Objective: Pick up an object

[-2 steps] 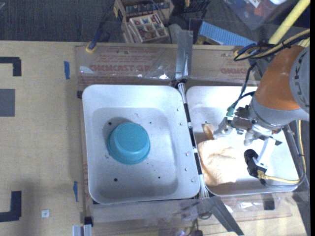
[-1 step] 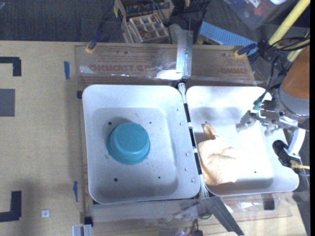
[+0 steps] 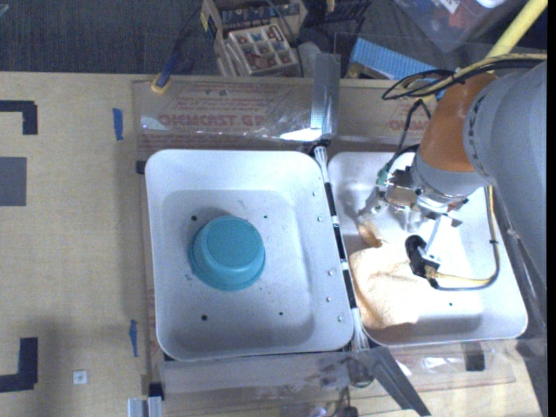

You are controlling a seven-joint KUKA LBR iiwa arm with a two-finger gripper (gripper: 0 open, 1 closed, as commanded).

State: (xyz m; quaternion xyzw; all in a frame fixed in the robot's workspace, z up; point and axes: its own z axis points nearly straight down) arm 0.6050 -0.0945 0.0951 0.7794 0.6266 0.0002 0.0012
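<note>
A teal bowl (image 3: 228,251) lies upside down in the middle of the left bin (image 3: 165,181). A tan, crumpled soft object (image 3: 387,289) fills the near-left corner of the right bin (image 3: 504,320), and a small tan bit of it (image 3: 369,231) reaches up along the bin's left wall. My gripper (image 3: 379,205) hangs low over the right bin's left part, just above that tan bit, under the grey arm and its orange band (image 3: 447,137). Whether it touches the tan object is unclear.
A black plug with a yellow cable (image 3: 421,259) dangles from the wrist over the right bin. The ridge between the two bins (image 3: 334,224) runs just left of the gripper. Boxes and clutter stand behind the bins.
</note>
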